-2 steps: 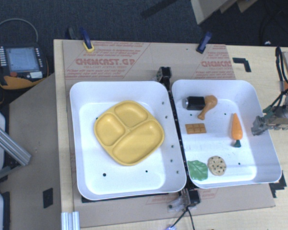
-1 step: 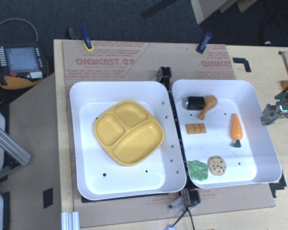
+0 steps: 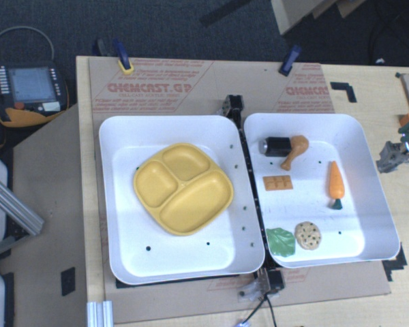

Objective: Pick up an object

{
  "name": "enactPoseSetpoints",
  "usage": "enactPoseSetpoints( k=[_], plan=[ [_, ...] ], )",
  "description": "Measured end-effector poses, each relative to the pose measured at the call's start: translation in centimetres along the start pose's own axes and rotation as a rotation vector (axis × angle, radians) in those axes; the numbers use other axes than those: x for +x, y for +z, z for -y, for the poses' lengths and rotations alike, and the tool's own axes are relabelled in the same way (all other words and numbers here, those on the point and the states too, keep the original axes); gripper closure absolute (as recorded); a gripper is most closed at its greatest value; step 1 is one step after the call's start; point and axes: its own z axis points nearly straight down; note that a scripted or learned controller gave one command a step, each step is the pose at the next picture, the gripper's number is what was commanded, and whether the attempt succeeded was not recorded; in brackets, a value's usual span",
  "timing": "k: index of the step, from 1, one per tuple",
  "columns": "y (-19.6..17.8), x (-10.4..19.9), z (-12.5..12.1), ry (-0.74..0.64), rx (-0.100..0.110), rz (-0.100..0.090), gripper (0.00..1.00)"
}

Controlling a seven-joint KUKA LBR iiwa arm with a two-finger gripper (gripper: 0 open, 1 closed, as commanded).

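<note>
Bins number two: the left bin (image 3: pixel 116 203) holds one yellow divided plate (image 3: pixel 183 188); the right bin (image 3: pixel 368 203) holds one carrot (image 3: pixel 335 180), drumstick (image 3: pixel 294 150), black cylinder (image 3: pixel 277 146), cracker (image 3: pixel 277 182), cookie (image 3: pixel 307 235) and green leaf (image 3: pixel 281 241), loosely spread. Cardboard (image 3: pixel 150 86) reads "CHEMCAST". The gripper (image 3: pixel 395 154) sits off the right rim; its opening cannot be told.

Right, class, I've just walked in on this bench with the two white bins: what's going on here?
A robot arm's claw sits at the right edge, outside the right bin, touching nothing. That bin holds a carrot, a drumstick against a black cylinder, a cracker, a cookie and a green leaf. The left bin holds a yellow divided plate. Nothing has been picked up yet.
</note>
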Motion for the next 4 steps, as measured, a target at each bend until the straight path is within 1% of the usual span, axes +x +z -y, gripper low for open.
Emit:
enactPoseSetpoints(
  k=[1,2,3,4],
  plan=[
    [0.0,4.6,-2.7,-0.004,-0.001,-0.001,1.00],
    [0.5,9.1,-4.5,-0.004,0.000,-0.001,1.00],
    [2.9,13.5,-6.6,-0.004,0.005,-0.004,1.00],
    [5.1,18.0,-9.3,-0.004,0.001,-0.002,1.00]
  ],
)
